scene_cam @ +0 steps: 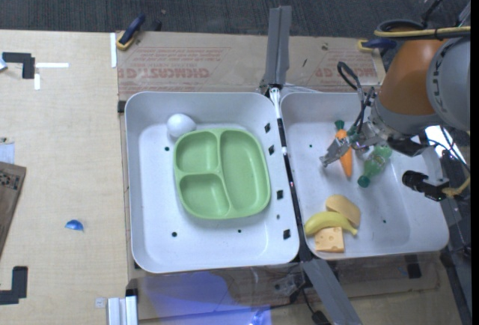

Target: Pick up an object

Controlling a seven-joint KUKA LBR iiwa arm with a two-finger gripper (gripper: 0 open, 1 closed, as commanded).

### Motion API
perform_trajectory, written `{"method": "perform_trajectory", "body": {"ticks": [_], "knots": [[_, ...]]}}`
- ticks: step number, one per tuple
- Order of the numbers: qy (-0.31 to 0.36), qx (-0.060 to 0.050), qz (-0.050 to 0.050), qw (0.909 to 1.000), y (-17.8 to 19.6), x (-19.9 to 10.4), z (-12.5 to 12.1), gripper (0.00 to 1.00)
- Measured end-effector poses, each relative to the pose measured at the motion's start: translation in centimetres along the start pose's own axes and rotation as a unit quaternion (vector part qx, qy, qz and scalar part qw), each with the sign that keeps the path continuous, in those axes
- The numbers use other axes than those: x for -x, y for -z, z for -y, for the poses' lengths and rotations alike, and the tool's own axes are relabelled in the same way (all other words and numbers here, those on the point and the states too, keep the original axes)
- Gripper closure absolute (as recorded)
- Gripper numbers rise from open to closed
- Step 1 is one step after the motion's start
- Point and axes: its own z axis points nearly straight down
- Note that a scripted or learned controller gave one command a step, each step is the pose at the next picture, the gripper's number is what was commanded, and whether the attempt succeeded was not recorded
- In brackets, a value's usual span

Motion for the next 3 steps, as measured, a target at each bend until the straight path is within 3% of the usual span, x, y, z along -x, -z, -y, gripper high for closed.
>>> {"method": "perform_trajectory", "body": {"ticks": [1, 2, 3], "knots": [[-0.002, 0.000, 0.000, 1.0000, 0.9, 0.2, 0.1, 1.00], [0.010, -0.001, 0.000, 1.0000, 12.4, -8.1, 0.5, 1.00], [-0.011, -0.001, 0.000, 0.9999, 21.9, -4.3, 0.5, 1.00]]}}
